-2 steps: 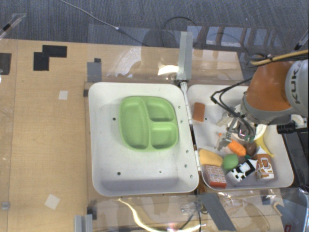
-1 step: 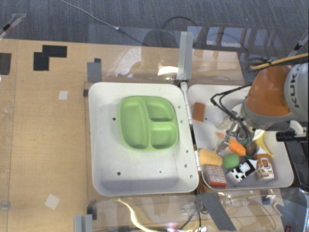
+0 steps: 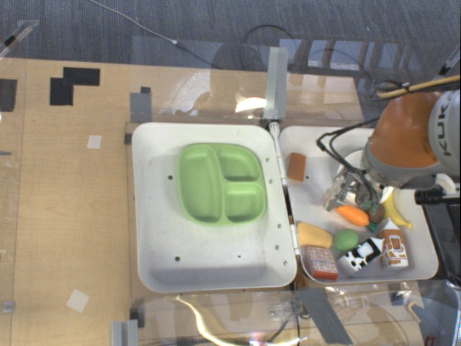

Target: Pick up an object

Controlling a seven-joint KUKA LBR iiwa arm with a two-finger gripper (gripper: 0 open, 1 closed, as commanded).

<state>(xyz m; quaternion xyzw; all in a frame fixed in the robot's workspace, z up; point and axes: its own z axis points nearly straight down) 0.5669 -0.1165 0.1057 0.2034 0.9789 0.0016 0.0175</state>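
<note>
My gripper [image 3: 348, 195] hangs low in the right bin [image 3: 315, 193], just above an orange carrot [image 3: 353, 215]. Its fingers are tangled with cables in this view, and nothing shows between them. Close by lie a yellow banana [image 3: 397, 212], a green round fruit [image 3: 346, 239], a yellow wedge [image 3: 314, 234], a brown block [image 3: 296, 166], a red-topped box [image 3: 321, 262], a black-and-white cow toy [image 3: 363, 254] and a brown-and-white carton [image 3: 394, 251]. The arm's orange band [image 3: 408, 132] covers the bin's far right part.
The left bin [image 3: 158, 251] holds a green divided plate [image 3: 220, 183]. A grey ridge [image 3: 282, 186] separates the two bins. A grey post [image 3: 276, 85] stands at the back between them. Black cables [image 3: 338, 139] loop by the wrist.
</note>
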